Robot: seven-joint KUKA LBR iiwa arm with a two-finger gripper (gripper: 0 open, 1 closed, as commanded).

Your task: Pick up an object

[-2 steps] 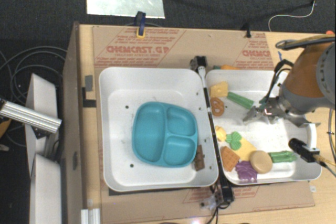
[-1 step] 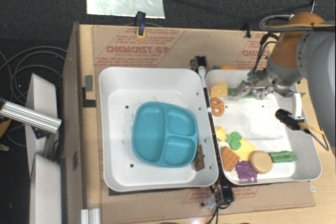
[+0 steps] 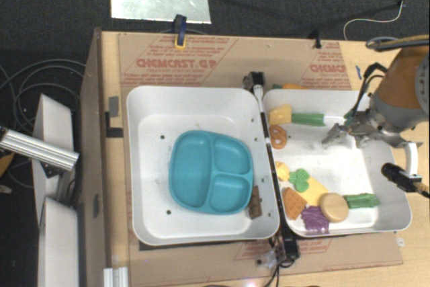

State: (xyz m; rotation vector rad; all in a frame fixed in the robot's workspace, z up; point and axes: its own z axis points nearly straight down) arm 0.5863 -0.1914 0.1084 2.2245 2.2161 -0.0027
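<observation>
- The arm is reaching in over the tabletop's right edge; the tool is hanging above the right bin, over its bare upper middle; whether the tool is spread or pressed together, I cannot tell; nothing is showing between its tips
- The toys are lying in the right bin, mostly along its left wall and near edge
- A yellow block is sitting by the bin's far left corner; a green stick is lying just right of it, touching or nearly so
- A pretzel is resting against the left wall, below the block
- A green leafy piece is lying lower down, with a yellow piece beside it; an orange cracker is lying just beneath them
- A purple cluster is sitting at the near edge; a tan round is touching its right side; a green piece is lying right of the round
- The left bin is holding a blue divided plate at its middle; a small brown piece is leaning by the plate's right rim, near the wall between the bins
</observation>
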